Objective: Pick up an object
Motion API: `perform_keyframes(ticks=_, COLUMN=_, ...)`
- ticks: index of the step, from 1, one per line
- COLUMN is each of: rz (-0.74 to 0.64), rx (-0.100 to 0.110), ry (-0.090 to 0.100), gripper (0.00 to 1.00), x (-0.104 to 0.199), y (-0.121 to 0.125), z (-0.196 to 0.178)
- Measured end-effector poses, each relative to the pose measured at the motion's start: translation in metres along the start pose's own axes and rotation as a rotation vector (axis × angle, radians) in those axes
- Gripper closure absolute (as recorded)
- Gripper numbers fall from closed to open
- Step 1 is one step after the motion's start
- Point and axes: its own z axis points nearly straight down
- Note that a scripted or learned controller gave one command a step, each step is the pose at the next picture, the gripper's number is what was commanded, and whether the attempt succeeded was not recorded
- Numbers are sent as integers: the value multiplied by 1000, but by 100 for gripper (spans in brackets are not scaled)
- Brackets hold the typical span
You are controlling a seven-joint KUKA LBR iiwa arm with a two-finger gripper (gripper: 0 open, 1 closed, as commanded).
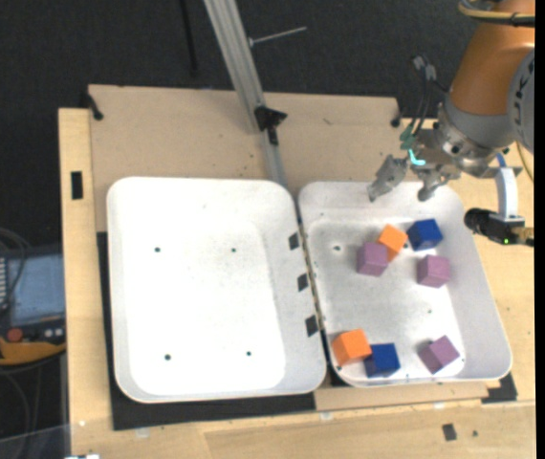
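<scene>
From my remote station I read the scene from left to right. The left bin (pixel 201 285) lies with its right rim just beside the left rim of the right bin (pixel 473 347); small black clips sit along that shared seam. A slanted metal rail (pixel 239 60) runs from the far edge of the bench down to the far end of the seam. In the right bin, near the near-left corner, an orange cube (pixel 352 345) touches a blue cube (pixel 382 360) on its right. Further right along the near rim sits a purple cube (pixel 439 353), apart from that pair. In the far half of the bin, a second purple cube (pixel 373 258) touches a second orange cube (pixel 393 238); a second blue cube (pixel 425 233) sits just beside that orange cube on its right, and a third purple cube (pixel 433 271) lies just near of the blue one. The middle floor of the right bin between the two groups is open. The gripper (pixel 405 182) hangs over the far rim of the right bin, far of the upper cluster, with its two fingers spread apart and nothing between them; it is released and touches no cube. The arm (pixel 488 75) enters from the far right.
</scene>
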Motion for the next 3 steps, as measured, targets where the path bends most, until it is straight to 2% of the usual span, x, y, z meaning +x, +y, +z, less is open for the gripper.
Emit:
perform_keyframes(ticks=1, rz=-2, rx=-4, ry=-2, gripper=0, x=0, y=1, z=-3)
perform_keyframes(ticks=3, rz=-3, rx=0, ry=-2, gripper=0, x=1, y=14, z=101)
